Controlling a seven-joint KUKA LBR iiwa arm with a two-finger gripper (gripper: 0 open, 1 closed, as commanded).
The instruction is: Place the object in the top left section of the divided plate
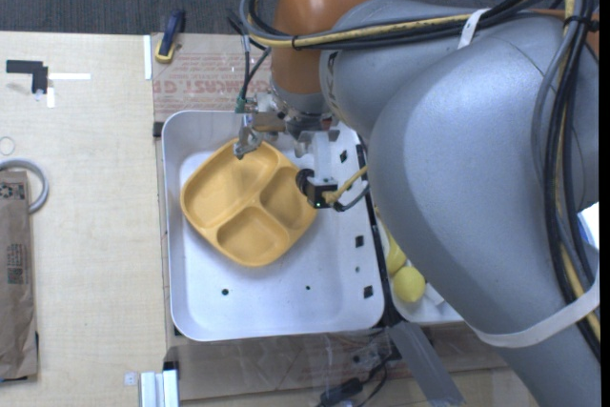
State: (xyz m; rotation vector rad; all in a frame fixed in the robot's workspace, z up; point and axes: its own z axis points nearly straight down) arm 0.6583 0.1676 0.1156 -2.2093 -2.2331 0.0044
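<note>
The divided plate (246, 205) is yellow-tan, with three compartments, and lies in the upper part of the left white bin (276, 305), rotated so that its edges run diagonally to the bin walls. One large compartment occupies the plate's upper left side; two smaller compartments sit at its right and lower portions. All three compartments appear bare of objects.

The gripper (250, 140) is at the plate's upper edge, near the centre of the frame, directly above the rim of the large compartment. A metallic finger (246, 144) points down toward that rim. Whether the gripper is open or closed cannot be determined, and no object can be seen between its parts. Black cables (319, 191) and a yellow lead hang from the wrist over the plate's right edge.

The orange band (310, 14) of the arm is at upper centre; the grey arm body (477, 157) covers most of the right half of the frame, hiding much of the right bin. Two yellow, round, lemon-like objects (405, 279) are visible in the right bin, just beside the divider between the bins, at lower right.

On the wooden bench (86, 157) at far left lie a brown paper bag (17, 281) and a grey ring (33, 181). A blue-handled tool (172, 33) rests above the left bin.
</note>
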